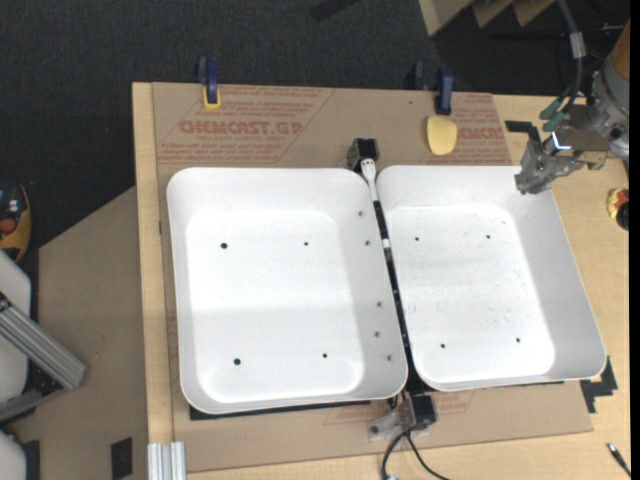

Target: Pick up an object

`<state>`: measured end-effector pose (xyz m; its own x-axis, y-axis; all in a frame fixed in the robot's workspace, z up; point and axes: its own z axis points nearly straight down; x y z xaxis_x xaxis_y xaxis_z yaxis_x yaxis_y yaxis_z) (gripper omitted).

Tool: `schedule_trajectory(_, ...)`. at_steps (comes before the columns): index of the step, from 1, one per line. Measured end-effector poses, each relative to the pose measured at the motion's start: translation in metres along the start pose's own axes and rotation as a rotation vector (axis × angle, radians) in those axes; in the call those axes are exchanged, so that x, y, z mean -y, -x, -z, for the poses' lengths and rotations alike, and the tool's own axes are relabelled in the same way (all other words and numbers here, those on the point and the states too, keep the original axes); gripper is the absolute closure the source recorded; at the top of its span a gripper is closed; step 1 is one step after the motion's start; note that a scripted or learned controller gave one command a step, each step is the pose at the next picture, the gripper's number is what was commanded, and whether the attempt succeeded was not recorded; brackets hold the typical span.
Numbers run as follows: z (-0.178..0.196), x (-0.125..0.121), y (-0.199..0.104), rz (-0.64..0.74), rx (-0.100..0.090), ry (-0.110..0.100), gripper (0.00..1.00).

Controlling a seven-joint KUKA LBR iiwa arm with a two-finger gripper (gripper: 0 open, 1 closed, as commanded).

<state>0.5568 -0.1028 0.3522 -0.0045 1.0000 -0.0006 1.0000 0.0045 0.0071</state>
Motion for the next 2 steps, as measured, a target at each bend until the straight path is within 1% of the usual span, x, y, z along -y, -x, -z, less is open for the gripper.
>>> schedule_trajectory(1, -0.087, 0.015, -0.052, 0.000, -0.004, -0.016, 1.00)
schedule_trajectory(2, 0.049, 0.037, -0.102, 0.004, -0.003, 0.010, 1.00)
